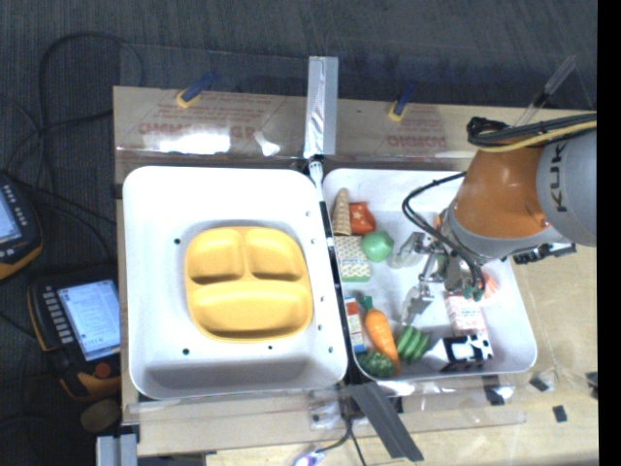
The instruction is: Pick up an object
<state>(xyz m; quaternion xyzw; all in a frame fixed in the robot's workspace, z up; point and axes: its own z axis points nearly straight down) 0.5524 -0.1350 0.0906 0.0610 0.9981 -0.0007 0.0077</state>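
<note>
Hanging over the middle of the right bin (519, 333), the end effector (425, 278) points down and toward the bin's left side, its metal fingers spread apart with nothing between them. One fingertip hovers near a pale green ball (377, 247); the other reaches toward the carrot (379, 331). The grey arm (568, 187) with its orange band (497, 202) comes in over the bin's right edge.

Small toy foods crowd the right bin. An ice-cream cone (342, 213) and a red piece (361, 218) lie at the far left corner, the green ball just beside them. The carrot lies near the front left corner, with a green pea pod (413, 342) touching its right side and a dark green leafy piece (379, 364) at the front edge. A black-and-white carton (467, 349) sits near the front right corner, with a white and red packet (463, 310) just behind it.

In the left bin (155, 260), a yellow divided tray (248, 282) rests at the centre. Both bins sit on the brown surface (194, 124).
</note>
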